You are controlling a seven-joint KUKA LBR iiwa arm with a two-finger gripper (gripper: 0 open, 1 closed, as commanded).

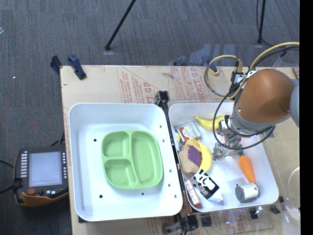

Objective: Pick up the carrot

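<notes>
The orange carrot [246,168] lies in the right bin [268,175], near its right wall, with its green top pointing up-left. My gripper [226,149] hangs over the middle of that bin, just left of and above the carrot's top end. It is open with nothing between its fingers. The orange-banded wrist covers most of the gripper's upper part.
Also in the right bin are a banana [208,122], a yellow piece with a purple top [195,155], a black-and-white carton [208,185], small packets [188,131] and a grey cylinder [247,192]. The left bin [85,131] holds a green divided tray [132,159].
</notes>
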